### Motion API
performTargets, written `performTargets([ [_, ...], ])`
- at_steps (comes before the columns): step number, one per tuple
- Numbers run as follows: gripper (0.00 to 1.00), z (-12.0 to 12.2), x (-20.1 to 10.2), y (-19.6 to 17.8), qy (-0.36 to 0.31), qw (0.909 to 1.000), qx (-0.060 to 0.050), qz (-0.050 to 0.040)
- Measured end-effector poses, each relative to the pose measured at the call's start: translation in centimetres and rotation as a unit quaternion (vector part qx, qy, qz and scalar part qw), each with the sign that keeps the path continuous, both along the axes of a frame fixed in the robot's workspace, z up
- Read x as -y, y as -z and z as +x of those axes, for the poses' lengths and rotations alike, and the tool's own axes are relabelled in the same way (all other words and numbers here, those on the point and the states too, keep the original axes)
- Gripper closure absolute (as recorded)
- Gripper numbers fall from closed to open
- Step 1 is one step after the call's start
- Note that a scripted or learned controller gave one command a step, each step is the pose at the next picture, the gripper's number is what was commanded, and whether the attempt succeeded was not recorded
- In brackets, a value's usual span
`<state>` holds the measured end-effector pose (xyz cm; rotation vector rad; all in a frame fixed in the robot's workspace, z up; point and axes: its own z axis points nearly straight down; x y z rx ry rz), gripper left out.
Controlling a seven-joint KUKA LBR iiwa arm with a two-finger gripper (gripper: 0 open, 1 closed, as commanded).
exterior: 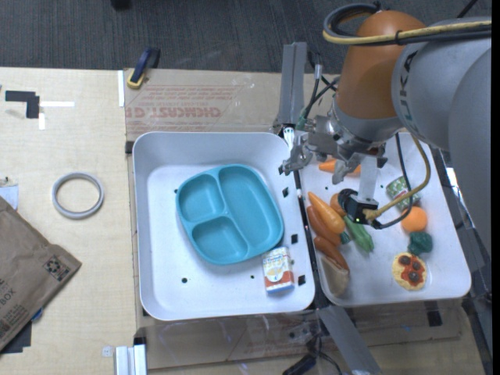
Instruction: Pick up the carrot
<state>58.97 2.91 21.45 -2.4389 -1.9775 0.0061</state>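
So far, no part of the pick appears to be done. The carrot [326, 216] is seen lying flat on the floor of the right bin [457, 283], close against the wall shared with the left bin [148, 233], with its green top turned toward the middle of its own bin. The gripper [341, 170] is held just beyond the carrot's far end and seemingly above it. Whether it is spread or pressed together cannot be told from this slant, and nothing is seen pinched in it.

A bread roll [332, 260] is found just beside the carrot on its near side. A small orange piece [328, 165] is glimpsed beyond the carrot, partly covered by the gripper. An orange fruit [414, 219] and a toy pizza [408, 269] are placed well apart from the carrot, toward the arm's side. Across the shared wall from the carrot, a blue divided plate [230, 209] and a small carton [277, 272] are set.

What is left is judged to be nearly everything. The gripper has to be brought down over the carrot's body, closed on it and raised clear, and the nearby roll and wall could easily be struck.
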Motion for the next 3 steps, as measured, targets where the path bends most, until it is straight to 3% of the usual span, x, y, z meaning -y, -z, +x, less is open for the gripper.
performTargets([
  [1, 0.00, 3.9, 4.2, 1.6, 0.010, 1.0000, 0.001, -0.0003],
  [2, 0.00, 6.9, 8.8, 1.8, -0.027, 0.9996, 0.002, -0.0006],
  [3, 0.00, 6.8, 14.3, 6.6, -0.037, 0.9993, 0.001, 0.0004],
])
